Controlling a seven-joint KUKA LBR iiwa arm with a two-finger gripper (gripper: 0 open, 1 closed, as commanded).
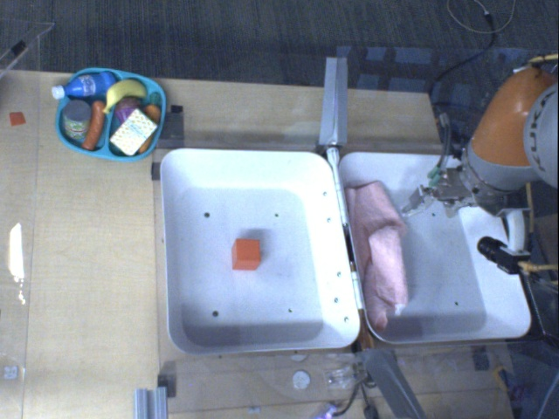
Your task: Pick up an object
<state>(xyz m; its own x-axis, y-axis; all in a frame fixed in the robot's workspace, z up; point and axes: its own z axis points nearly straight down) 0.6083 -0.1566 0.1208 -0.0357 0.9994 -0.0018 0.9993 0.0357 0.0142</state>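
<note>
An orange cube sits near the middle of the left bin. A pink cloth lies folded along the left wall of the right bin. My gripper hangs over the upper part of the right bin, just right of the cloth's top end and apart from it. The grey arm with its orange band reaches in from the right.
A blue tray of toy food stands on the wooden bench at the upper left. A metal divider runs up between the bins. A black fitting juts over the right bin's right side.
</note>
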